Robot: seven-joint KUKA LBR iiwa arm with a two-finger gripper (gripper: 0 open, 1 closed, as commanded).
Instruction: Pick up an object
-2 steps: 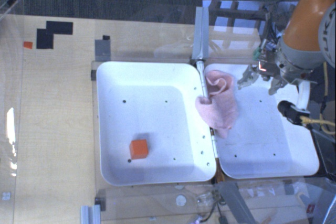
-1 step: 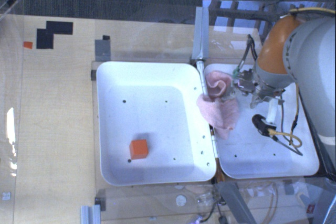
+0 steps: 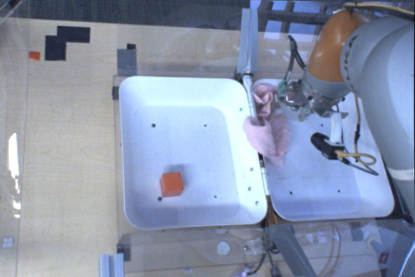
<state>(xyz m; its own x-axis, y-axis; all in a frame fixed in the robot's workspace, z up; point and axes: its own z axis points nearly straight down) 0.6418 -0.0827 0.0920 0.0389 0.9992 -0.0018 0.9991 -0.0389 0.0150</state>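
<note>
Pink cloth point(image 3: 267, 130), one, beside gripper point(image 3: 288, 99), grip state unclear, one orange cube point(image 3: 172, 183) in left bin point(image 3: 194, 107)

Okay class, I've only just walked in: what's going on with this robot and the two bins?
A grey robot arm reaches in from the right over the right bin. Its claw sits right by the top of a pink cloth. The cloth lies bunched against the wall between the two bins, mostly on the right bin's side. Whether the claw actually has hold of it cannot be told. An orange cube lies in the left bin, well away from the arm.
</note>
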